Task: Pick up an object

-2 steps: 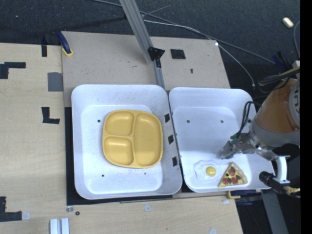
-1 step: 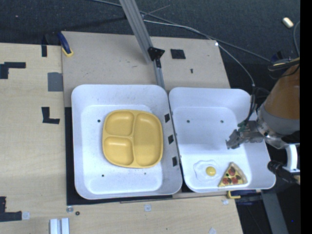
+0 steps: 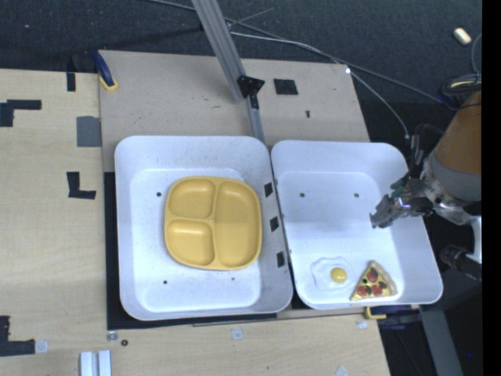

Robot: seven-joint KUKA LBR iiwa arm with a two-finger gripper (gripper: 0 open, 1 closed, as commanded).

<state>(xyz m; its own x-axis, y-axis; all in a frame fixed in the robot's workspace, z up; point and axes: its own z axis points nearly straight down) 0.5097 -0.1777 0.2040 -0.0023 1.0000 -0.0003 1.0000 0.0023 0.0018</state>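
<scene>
A yellow divided plate [image 3: 212, 222] lies in the left bin [image 3: 133, 210]. In the right bin [image 3: 337, 171], near the front edge, lie a toy fried egg [image 3: 332, 274] and a toy pizza slice [image 3: 374, 281] side by side. My gripper [image 3: 385, 215] hangs over the right bin's right side, above and behind the pizza slice. Nothing shows between its dark fingertips, and they are too small and dark for me to read.
A grey metal pole [image 3: 223, 41] slants in from the top and ends at a clamp behind the gap between the bins. Thin cables run across the dark floor at the back. The arm's orange band [image 3: 462, 139] is at the right edge.
</scene>
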